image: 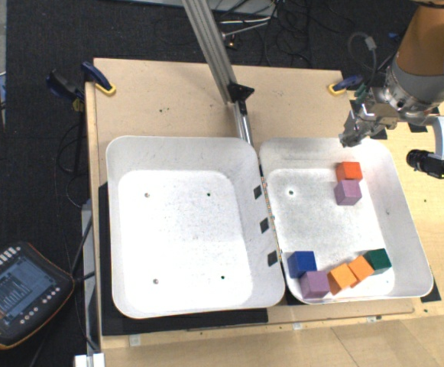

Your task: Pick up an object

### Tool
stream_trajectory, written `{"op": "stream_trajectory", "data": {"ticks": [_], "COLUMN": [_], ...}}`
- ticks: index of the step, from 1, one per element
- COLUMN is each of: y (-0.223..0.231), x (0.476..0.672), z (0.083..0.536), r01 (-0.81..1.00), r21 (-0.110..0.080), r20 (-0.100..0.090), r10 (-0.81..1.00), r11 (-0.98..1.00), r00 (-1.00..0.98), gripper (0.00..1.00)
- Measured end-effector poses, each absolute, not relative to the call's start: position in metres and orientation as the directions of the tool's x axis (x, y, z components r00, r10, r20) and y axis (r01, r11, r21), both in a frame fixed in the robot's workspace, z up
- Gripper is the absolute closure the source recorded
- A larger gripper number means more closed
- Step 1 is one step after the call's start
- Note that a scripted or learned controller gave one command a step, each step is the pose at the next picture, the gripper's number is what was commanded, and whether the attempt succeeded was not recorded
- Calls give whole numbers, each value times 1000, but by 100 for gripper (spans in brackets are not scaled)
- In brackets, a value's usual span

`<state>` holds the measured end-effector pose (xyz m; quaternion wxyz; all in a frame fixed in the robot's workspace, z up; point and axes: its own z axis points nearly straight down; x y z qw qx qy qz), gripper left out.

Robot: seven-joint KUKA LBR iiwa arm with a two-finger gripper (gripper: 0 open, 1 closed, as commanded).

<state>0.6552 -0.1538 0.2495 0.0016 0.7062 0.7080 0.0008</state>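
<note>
Looking down at a slant, we see the wooden bench [206, 102] bearing two shallow white bins side by side. The left bin [183, 224] is the larger sight, and the right bin [313, 167] touches it along a shared edge with dark clips. From the right bin's centre, the blocks sit in two groups. Toward one o'clock an orange block [349, 171] touches a purple block [348, 193] just below it. Toward five and six o'clock a row runs along the near rim: a green block [377, 261], a second orange block [357, 267], a third orange block [342, 277], a second purple block [315, 284], and a blue block [302, 263] just beside that purple one at its eleven o'clock. The KUKA arm [428, 40] enters at two o'clock of the scene, its orange band above the grey wrist. Its gripper [354, 134] hangs over the far rim of the right bin, just at twelve o'clock of the first orange block and apart from it. We cannot tell whether the claw is spread or closed; no block shows in it. A teach pendant [15, 293] lies at eight o'clock, off the bench.
</note>
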Motion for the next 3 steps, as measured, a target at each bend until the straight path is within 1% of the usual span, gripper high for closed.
{"op": "stream_trajectory", "data": {"ticks": [1,2,3], "y": [-96,-37,21], "x": [649,649,661], "z": [251,256,259], "r01": [1000,1000,1000], "r21": [0,1,3], "r20": [1,2,2], "r10": [1000,1000,1000], "r11": [8,9,9], "r00": [-8,-9,-9], "gripper": [100,100,100]}}
